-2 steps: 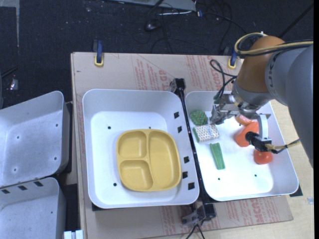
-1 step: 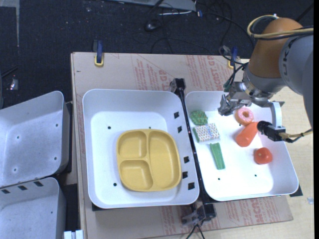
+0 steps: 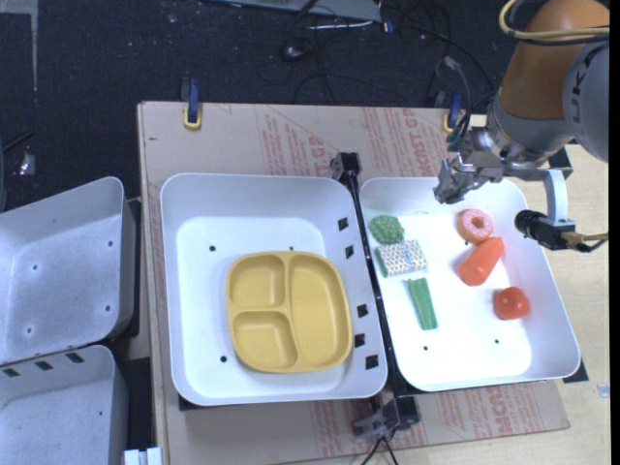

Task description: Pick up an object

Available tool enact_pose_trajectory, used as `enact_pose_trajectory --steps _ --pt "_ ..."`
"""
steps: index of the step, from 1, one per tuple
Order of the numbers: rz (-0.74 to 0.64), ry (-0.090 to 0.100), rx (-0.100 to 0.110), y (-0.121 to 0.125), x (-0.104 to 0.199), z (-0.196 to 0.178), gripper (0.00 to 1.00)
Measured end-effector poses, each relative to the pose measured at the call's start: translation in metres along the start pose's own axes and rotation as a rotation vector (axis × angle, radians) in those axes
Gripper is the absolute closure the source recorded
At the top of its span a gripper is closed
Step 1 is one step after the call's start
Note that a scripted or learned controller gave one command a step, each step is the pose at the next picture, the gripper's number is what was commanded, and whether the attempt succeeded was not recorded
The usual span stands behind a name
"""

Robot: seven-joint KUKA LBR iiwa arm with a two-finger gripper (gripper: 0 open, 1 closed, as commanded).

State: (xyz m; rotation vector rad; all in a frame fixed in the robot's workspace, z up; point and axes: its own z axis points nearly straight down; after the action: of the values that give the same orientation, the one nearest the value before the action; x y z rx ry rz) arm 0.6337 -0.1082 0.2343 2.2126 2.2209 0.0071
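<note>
The right bin holds several small objects: a pink frosted donut, an orange carrot-like piece, a red tomato-like piece, a green stick, a green leafy lump and a speckled block. My gripper hangs over the bin's back edge, up and left of the donut, apart from every object. Nothing shows between its fingers.
The left bin carries a yellow divided plate. A black divider runs between the bins. Blue clamps hold the cardboard-covered bench at the back. White trays lie off the bench at left.
</note>
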Motion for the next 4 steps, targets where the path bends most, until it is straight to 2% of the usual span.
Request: enact_pose_trajectory --steps 1,2,3,4 --pt "0.001 0.0 0.001 0.002 0.0 -0.054 1.0" --pt "-0.003 0.002 0.006 0.007 0.045 -0.049 1.0" --pt "-0.003 0.003 0.01 0.008 0.092 -0.027 1.0" --pt "-0.004 0.003 0.009 0.002 0.144 -0.026 1.0"
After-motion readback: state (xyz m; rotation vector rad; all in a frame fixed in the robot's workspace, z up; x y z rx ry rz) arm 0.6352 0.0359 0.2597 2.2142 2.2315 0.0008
